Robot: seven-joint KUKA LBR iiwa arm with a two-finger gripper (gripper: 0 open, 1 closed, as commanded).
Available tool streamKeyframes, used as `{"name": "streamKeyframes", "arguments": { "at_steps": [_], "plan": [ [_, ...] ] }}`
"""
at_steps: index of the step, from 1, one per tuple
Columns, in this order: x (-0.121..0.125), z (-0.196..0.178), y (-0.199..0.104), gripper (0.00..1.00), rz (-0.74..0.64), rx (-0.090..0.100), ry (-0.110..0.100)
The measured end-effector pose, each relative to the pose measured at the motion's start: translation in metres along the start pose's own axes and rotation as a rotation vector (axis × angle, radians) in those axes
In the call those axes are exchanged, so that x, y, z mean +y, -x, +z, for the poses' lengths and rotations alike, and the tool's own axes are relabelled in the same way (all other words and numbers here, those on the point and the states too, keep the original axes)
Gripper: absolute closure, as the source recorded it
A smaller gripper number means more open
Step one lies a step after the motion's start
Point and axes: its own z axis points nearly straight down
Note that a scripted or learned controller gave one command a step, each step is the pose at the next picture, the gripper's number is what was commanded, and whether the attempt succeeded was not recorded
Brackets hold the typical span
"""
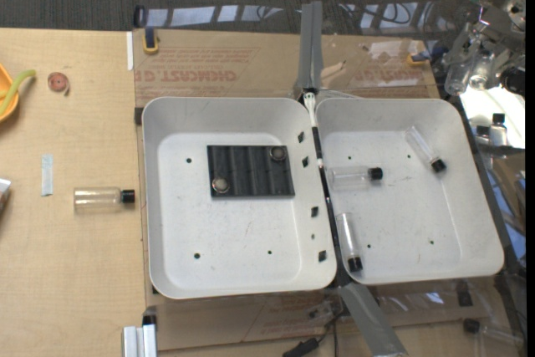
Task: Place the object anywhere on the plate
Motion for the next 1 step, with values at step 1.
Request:
{"name": "streamKeyframes", "arguments": {
  "at_steps": [1],
  "plan": [
    [-0.0916,0.0204,-0.0019,1.0,0.023,0.0,-0.002]
  ]
}}
